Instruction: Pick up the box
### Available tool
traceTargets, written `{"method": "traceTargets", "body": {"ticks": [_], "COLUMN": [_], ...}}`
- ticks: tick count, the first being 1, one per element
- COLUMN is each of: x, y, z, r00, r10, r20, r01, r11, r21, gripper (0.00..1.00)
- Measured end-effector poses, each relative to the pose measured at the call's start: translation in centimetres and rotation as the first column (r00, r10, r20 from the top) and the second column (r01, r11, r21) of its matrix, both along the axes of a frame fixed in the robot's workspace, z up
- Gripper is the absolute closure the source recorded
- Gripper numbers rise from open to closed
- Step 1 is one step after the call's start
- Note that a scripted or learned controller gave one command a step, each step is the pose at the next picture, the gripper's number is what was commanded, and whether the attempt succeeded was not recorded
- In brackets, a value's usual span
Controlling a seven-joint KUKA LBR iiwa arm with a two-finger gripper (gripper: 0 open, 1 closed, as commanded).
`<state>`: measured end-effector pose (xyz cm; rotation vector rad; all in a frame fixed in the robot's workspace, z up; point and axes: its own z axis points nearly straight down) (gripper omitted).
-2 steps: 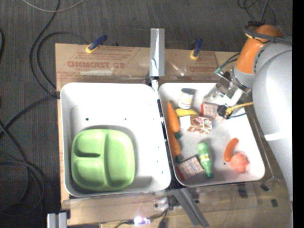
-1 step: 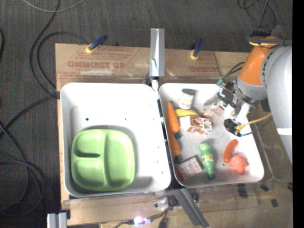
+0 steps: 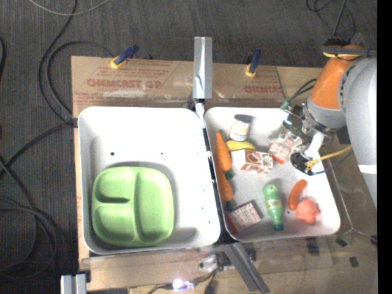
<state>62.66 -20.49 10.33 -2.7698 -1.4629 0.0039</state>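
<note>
Grey metal with an orange band was what I saw first: the arm reached in from the right, and its two-finger gripper [image 3: 298, 135] sat low over the upper right of the right-hand shallow white bin [image 3: 334, 222]. I could not tell how the gripper was set, and nothing was plainly held in it. Touching or just below it lay a small red-and-white printed carton [image 3: 281, 149], which may have been a box in the task's sense. Just beside that to the left lay a flat printed packet [image 3: 257, 160], then a yellow banana-shaped toy [image 3: 240, 145] and a small white jar with a dark lid [image 3: 241, 127] above it. Lower in the same bin lay the small brown cardboard box [image 3: 245, 214] I judged the likeliest target, near the front left corner, well apart from the gripper. A green plastic bottle [image 3: 273, 206] lay just beside it, and two orange carrots [image 3: 223, 164] ran along the left wall. To do this step well, I judged the gripper should come down squarely over whichever box was chosen, straddle its short sides, clear the neighbours and close only once low. The left bin [image 3: 86, 127] held a green divided plastic plate [image 3: 133, 205].
</note>
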Motion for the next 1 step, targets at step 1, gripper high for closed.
{"method": "traceTargets", "body": {"ticks": [1], "x": [4.17], "y": [5.01], "z": [10.97], "r00": [0.999], "r10": [-0.046], "r20": [0.004], "r01": [0.046], "r11": [0.999], "r21": [-0.009], "gripper": [1.00]}}
